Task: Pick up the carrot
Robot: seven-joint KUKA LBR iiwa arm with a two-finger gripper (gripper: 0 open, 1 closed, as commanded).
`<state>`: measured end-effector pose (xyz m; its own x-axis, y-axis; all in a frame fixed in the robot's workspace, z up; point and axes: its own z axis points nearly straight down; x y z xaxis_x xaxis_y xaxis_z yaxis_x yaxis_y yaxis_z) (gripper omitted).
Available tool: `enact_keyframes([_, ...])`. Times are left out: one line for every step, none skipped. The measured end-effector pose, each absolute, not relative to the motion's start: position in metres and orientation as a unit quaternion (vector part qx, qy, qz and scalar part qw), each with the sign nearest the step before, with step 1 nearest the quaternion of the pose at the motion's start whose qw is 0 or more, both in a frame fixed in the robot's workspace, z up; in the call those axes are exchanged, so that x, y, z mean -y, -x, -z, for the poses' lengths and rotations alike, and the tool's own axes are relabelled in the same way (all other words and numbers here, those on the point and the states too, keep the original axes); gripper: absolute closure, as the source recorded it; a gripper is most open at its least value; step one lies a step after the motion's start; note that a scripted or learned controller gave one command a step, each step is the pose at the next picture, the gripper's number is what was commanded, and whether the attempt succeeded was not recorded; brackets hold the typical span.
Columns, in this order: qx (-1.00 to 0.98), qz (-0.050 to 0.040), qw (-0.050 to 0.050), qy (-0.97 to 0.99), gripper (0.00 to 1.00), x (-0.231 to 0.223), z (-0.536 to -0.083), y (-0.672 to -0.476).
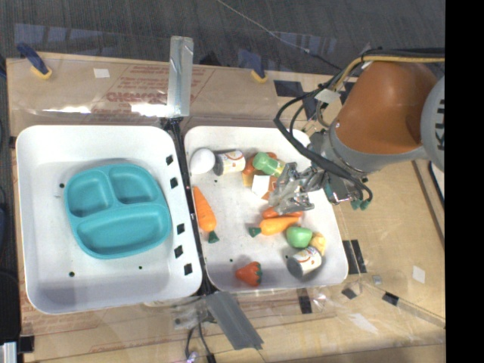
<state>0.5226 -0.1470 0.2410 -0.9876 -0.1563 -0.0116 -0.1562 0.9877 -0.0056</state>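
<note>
Carrot, orange and tapered (203, 210), lies against the right white bin's (227, 267) left wall. Its long axis runs far-to-near, green tip nearest. Whether the hand (291, 191) is wide or narrow, I cannot tell.

Two white bins are seen side by side on the desk (423, 225). A teal divided plate (117, 206) lies in the left bin (38, 157). In the right bin (227, 263), one carrot (204, 212) lies by the left wall; a second carrot (276, 224) lies just below the pincer (291, 191). A white egg (201, 159), a strawberry (249, 273) and a green fruit (298, 237) are noted.
</note>
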Motion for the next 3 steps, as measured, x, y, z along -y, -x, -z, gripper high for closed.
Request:
enact_keyframes([-1.0, -0.0022, -0.006, 0.028, 1.0, 0.168, -0.104, -0.491])
enact_keyframes([-1.0, -0.0006, -0.001, 0.028, 0.0, 0.169, -0.108, -0.494])
enact_keyframes([-1.0, -0.0008, 0.0, 0.028, 0.0, 0.141, -0.092, -0.538])
